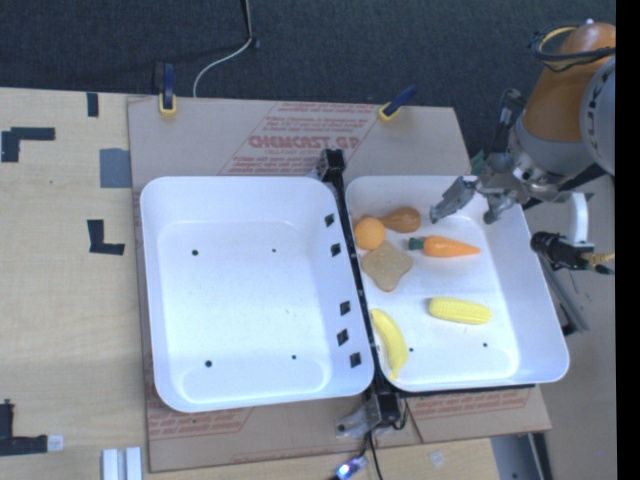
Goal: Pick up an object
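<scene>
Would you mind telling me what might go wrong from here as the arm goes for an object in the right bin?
The pincer hovers over the back of the right bin, close to the carrot. The carrot, brown potato, orange and bread slice lie crowded together, so a descent might nudge neighbours or pinch two. The banana lies against the divider wall, leaving little room for fingers.

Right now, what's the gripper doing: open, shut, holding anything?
Gripper: open, holding nothing, above the right bin's far edge, up and right of the carrot.
</scene>
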